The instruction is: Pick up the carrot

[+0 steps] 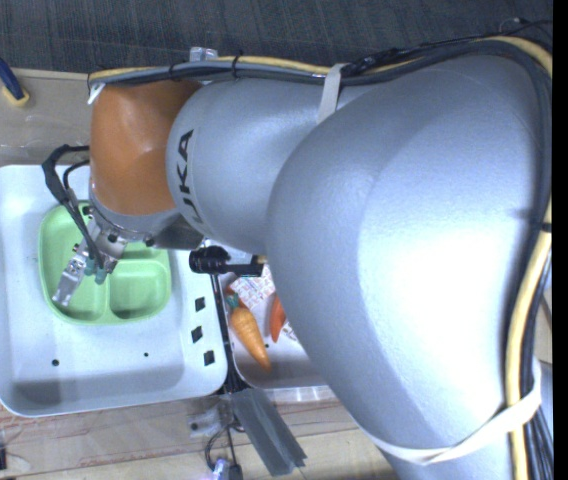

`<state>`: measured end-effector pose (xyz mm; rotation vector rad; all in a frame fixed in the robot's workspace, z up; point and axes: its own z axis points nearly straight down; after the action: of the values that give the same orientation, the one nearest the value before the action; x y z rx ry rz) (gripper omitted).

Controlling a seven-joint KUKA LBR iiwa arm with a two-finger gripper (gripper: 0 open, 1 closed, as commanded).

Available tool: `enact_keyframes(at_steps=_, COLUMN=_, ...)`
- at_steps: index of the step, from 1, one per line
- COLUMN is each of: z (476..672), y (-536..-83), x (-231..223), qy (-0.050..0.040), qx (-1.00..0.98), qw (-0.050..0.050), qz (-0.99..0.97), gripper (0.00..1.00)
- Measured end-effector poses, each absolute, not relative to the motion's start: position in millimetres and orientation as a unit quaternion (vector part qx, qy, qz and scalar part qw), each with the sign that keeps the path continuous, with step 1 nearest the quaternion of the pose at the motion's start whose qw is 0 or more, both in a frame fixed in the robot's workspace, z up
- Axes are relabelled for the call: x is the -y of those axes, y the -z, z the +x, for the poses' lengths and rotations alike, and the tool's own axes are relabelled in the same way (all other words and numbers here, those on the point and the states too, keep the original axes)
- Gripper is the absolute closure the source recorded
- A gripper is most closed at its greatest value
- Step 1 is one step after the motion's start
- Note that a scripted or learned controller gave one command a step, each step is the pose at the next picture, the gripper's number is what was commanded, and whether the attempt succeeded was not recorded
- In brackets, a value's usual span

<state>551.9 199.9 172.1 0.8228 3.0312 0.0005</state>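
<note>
Status: the pick is not yet made. The carrot [247,334] lies in the right bin [264,376], near that bin's left wall, with its pointed end toward the lower edge of the view. Just beside it sit a red item [277,318] and a printed packet [255,290] (both partly hidden under the arm [404,248]).

The gripper [76,278] hangs over the left bin [14,298], well apart from the carrot. It is positioned above a green two-compartment dish [134,293], at the dish's left compartment. Whether the fingers are apart or together cannot be told; the fingertips appear as a small pale shape against the green. No object can be seen between them.

Remaining steps, as judged from this layout:

1. Carry the gripper across the divider between the bins to the right bin.
2. Align it over the carrot, clear of the red item.
3. Descend, close and lift.

Note: the carrot lies close to the bin wall, which may restrict finger placement on that side.
</note>
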Motion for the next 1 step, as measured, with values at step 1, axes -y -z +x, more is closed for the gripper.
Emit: enact_keyframes(at_steps=1, z=475.5, y=-100.0, x=-197.8, qy=0.0008, qx=-0.980, qw=-0.001, qz=0.199, gripper=0.00)
